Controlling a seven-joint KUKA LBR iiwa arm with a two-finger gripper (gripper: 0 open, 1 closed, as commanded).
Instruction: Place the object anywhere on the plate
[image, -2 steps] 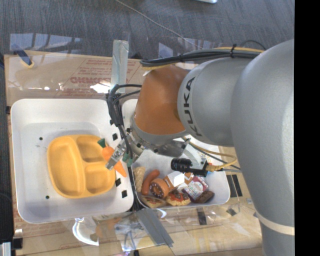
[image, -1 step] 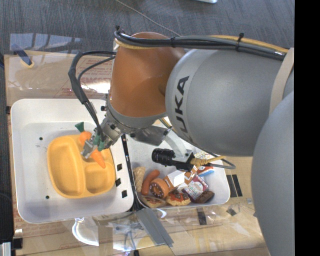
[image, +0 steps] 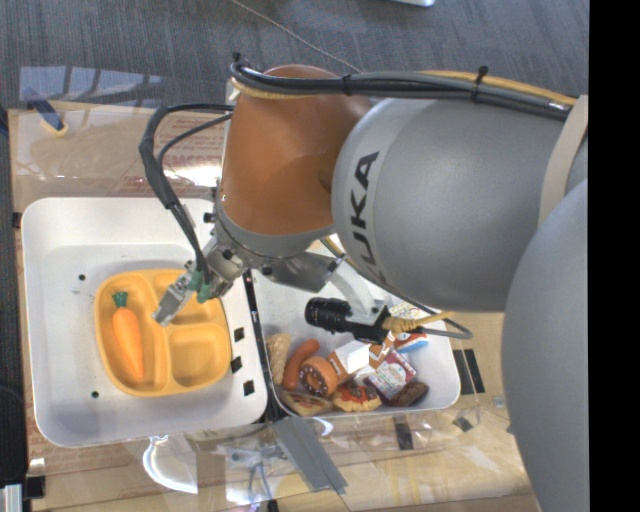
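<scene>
An orange toy carrot (image: 126, 340) with a green top lies lengthwise in the long left compartment of the yellow divided plate (image: 196, 372). The plate sits in the left white bin (image: 50, 260). My gripper (image: 168, 308) hangs over the plate's upper right compartment, just right of the carrot and apart from it. Nothing shows between its tips. The arm's large orange and grey body covers the upper middle of the view and hides the back of the right bin.
The right bin (image: 452, 385) holds several toy foods at its front: a sausage (image: 298, 362), a round donut-like piece (image: 324, 375), a bread roll (image: 277, 350) and small red-and-white packets (image: 390, 375). The plate's two right compartments hold no objects.
</scene>
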